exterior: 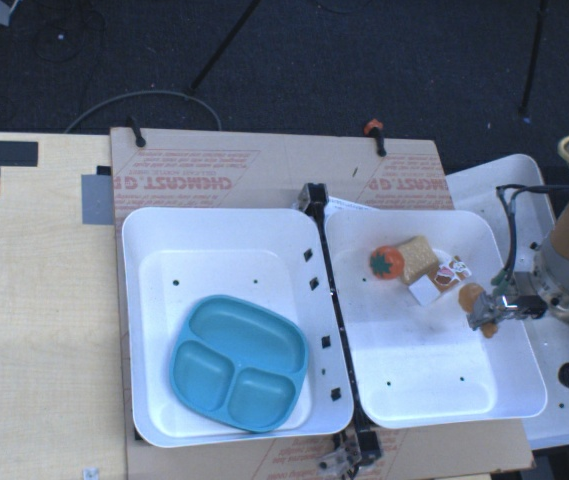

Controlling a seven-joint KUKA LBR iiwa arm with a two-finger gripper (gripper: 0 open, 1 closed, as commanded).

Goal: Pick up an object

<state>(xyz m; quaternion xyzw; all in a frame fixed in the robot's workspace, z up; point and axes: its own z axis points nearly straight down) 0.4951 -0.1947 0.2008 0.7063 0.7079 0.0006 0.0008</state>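
The right bin (434, 388) has a small cluster at its far right. In it are a red-orange round toy (386, 261), a tan block (419, 257) and a white packet with red print (436, 282). A small brown piece (471, 295) lies just right of the packet. My gripper (486, 319) hangs at the bin's right rim, just below and right of the brown piece, close to it. The view shows nothing held in it.
A blue divided plate (239, 361) lies in the left bin (149, 268). A black divider (329, 308) runs between the bins. Cables (509, 228) and the arm's grey body (554, 288) stand over the right rim. Cardboard (264, 168) lies behind the bins.
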